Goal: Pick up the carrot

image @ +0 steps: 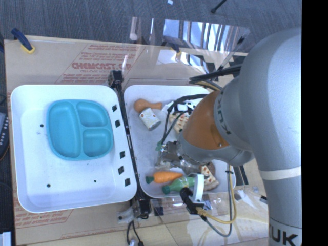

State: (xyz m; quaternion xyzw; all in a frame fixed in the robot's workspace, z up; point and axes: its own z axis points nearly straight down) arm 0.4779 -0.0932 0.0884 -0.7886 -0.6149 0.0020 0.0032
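- Camera view looks down on two white bins side by side; we see the carrot lying flat near the front edge of the right bin, towards its front-left corner, with its leafy end at the left.
- Just above it our gripper hangs under the orange wrist band, low in the bin. We cannot tell whether the jaws are spread or pressed together, since the wrist and cables hide them.
- We see nothing pinched, and the carrot rests on the bin floor, so we judge the pick not yet made: the descent, the closing and the lift are all left to do.
- A green item touches the carrot on its front side, between it and the front wall, so room there is tight.
- A drumstick-shaped toy and a small white block sit near the back-left corner, well apart from the carrot.
- Open floor lies along the left wall of the right bin, behind the carrot; that looks to us the freest side.
- Left bin holds a blue divided plate.
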